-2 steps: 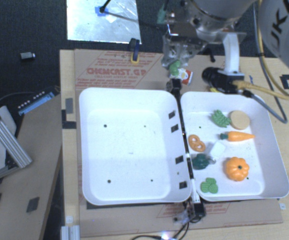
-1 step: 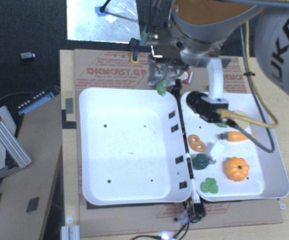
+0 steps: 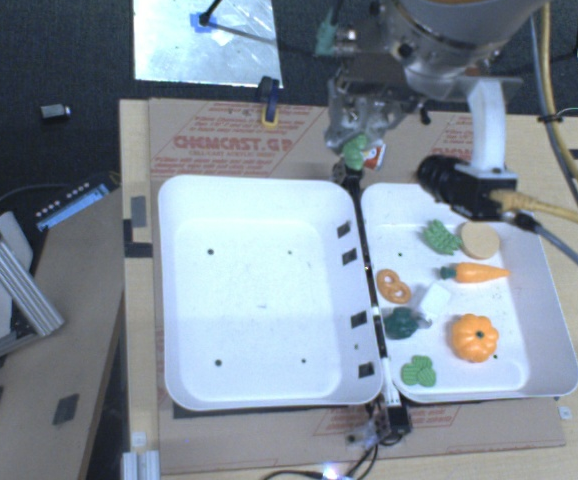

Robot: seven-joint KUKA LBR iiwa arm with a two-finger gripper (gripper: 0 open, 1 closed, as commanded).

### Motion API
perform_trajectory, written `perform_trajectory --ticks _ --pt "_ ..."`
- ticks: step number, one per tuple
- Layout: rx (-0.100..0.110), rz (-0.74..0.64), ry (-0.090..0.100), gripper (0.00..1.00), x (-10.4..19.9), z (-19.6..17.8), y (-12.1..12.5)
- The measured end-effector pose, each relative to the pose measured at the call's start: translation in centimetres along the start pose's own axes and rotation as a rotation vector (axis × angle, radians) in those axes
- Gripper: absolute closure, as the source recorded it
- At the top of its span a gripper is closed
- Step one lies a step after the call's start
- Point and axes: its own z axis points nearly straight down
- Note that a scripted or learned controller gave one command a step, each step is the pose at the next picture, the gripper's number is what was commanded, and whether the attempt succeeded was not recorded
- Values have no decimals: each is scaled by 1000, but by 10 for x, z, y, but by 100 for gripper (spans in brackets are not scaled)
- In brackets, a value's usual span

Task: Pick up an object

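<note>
At the near end of the right white plastic bin (image 3: 554,368) lies a small green leafy toy vegetable (image 3: 418,371), and just beyond it to the right sits the round orange toy pumpkin (image 3: 474,337). A dark green broccoli-like piece (image 3: 402,322) rests against the divider side, with a small white block (image 3: 435,297) and a brown pretzel-shaped toy (image 3: 393,287) a little farther back. Farther still are the orange toy carrot (image 3: 474,274), a tan round disc (image 3: 480,240) and a light green ridged leaf piece (image 3: 439,236). The left white plastic bin (image 3: 184,268) stands beside it.

At the far end, above the seam between the two bins, the two-finger gripper (image 3: 354,153) hangs raised, and a small green and red object (image 3: 357,153) appears to sit between its fingers, though the clutter of the wrist makes the hold hard to confirm.

If that is a true grasp, the step in hand is the lift, and it is probably near done. Doing it well calls for a straight, steady rise with the fingers kept closed on the piece, clear of the bin walls. The piece looks small and light, so a jerk or sideways swing could shake it loose.
</note>
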Motion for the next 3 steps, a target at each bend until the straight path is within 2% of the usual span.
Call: perform_trajectory --ticks 1,2,3 --pt "8 -3 -1 100 39 4 -23" --pt "7 -1 -2 100 56 4 -30" --pt "7 -2 -3 100 56 4 -29"
